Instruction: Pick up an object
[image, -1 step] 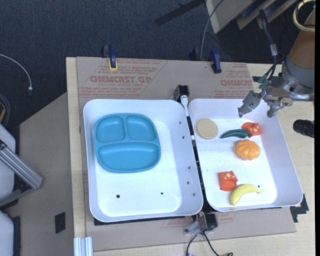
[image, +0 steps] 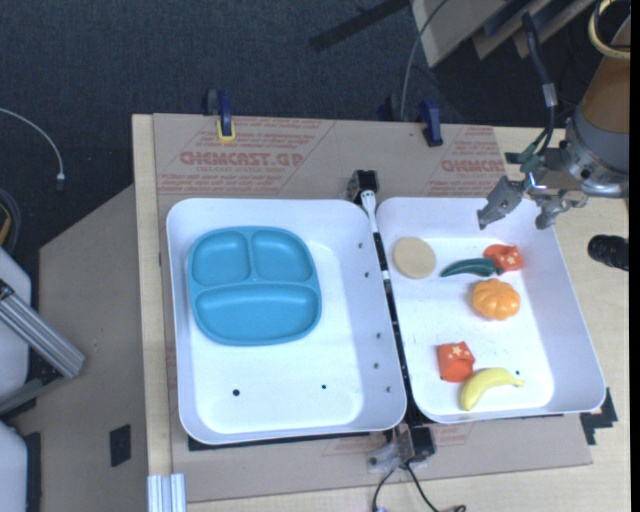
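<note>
right bin holds six items, all lying loose; tan round disc at upper left; green pepper beside it, touching red tomato; orange pumpkin just below; red cube near yellow banana at the front.

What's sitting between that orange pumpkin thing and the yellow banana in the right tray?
In the camera view, a small red block lies between the orange pumpkin and the banana, slightly left of the line joining them, on the white bin floor.
</note>
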